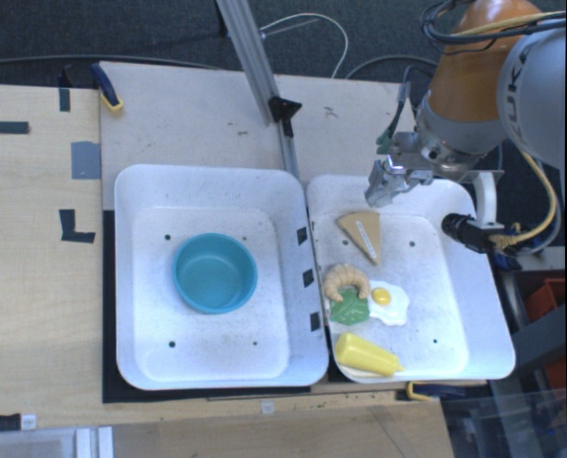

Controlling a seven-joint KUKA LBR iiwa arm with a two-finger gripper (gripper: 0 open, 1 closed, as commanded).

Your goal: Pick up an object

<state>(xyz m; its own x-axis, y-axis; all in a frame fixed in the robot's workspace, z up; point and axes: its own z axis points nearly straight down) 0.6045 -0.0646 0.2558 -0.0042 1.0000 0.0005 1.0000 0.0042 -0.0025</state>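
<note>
1. The hand (387,185) is seen above the far edge of the right bin (484,284); whether it is open or closed cannot be told, and nothing is seen held in it
2. The grey arm (513,74) with its orange band is seen reaching in from the right, above the hand
3. A tan wedge (361,235) is found just near of the hand, lying on the right bin's floor
4. Nearer still, a croissant (345,279) is seen touching a green piece (350,308), with a fried egg (388,301) just to their right
5. A yellow object (366,355) is laid at the near left corner of the right bin
6. A blue bowl (215,272) is placed upright in the middle of the left bin (140,198), well apart from the hand
7. Both bins are carried side by side on the bench (35,256), where dark tape marks are seen at the left
</note>
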